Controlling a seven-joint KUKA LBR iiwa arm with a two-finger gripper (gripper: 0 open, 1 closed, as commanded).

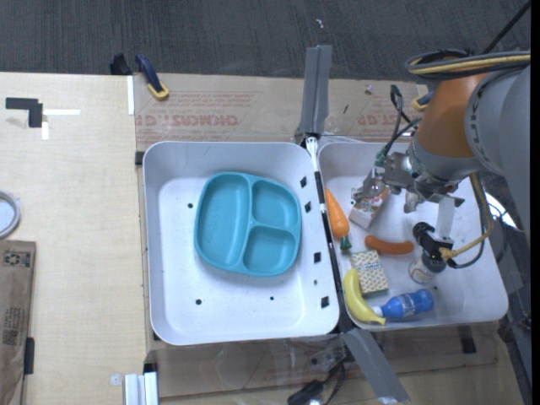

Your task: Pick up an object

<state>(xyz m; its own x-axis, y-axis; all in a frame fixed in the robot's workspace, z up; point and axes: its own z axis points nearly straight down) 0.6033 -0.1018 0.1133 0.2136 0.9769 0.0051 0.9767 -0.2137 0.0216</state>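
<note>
At the near edge of the right bin [485, 310] lie a banana [358, 300] and a blue bottle [406, 305], touching each other, with a speckled sponge [369, 271] just behind them. Farther in, a sausage [390, 245] lies beside a carrot [337, 214] by the dividing wall. The pincer [371, 199] hangs over a small grey block [363, 216]; whether it is apart or together I cannot tell. The left bin [169, 302] holds a blue divided plate [248, 224]. Beyond, the counter [67, 167] carries cardboard [219, 112].
</note>
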